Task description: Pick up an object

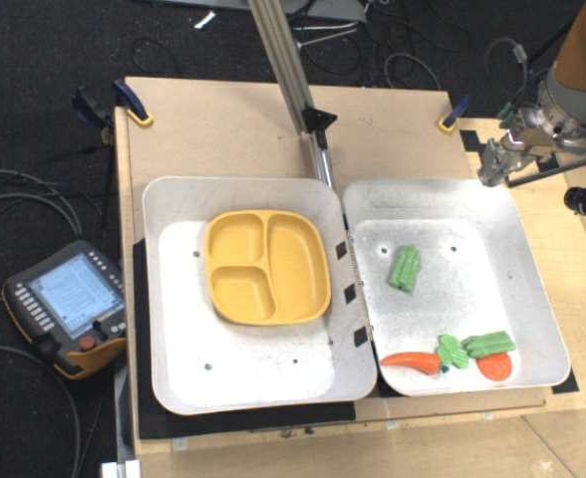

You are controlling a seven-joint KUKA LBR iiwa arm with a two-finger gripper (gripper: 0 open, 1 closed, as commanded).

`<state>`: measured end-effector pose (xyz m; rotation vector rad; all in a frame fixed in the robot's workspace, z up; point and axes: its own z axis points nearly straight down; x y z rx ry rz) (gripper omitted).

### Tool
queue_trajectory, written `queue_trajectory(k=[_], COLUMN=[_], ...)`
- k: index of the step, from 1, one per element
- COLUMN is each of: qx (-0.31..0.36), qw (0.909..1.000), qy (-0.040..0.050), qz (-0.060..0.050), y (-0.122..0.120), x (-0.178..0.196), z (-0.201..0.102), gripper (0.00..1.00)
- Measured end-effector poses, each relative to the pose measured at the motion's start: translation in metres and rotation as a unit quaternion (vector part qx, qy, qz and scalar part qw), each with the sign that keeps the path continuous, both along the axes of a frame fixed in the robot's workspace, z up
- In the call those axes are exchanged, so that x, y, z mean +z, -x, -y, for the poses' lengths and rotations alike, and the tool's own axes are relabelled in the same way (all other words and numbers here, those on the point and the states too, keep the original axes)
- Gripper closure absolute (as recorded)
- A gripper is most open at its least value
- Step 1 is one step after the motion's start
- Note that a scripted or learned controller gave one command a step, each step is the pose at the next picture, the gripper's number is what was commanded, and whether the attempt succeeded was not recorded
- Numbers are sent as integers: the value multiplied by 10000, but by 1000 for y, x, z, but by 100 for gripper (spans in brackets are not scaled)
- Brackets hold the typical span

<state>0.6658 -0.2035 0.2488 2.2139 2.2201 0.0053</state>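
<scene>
You look down on a tan wooden bench (223, 127) over dark carpet (34, 28), cables (14, 187) trailing past a teach pendant (69, 307).

The arm (580, 58) is cut off by the right edge; the small toys (472, 352) clustered in the right bin (532, 267) overlap, their shapes unclear.

Matt yellow plastic tray (268, 267), speckled white bins (173, 366), smooth pale wooden bench (213, 127).
</scene>
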Motion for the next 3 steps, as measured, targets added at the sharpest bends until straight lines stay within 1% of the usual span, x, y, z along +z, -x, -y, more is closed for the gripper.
queue_trajectory(k=[1, 2, 3], qx=[18, 21, 22], qw=[10000, 10000, 10000], qy=[-16, -17, -19], qz=[-43, -43, -46], y=[23, 31, 54], x=[-4, -16, -17], z=[-49, -100, -150], gripper=[100, 100, 100])
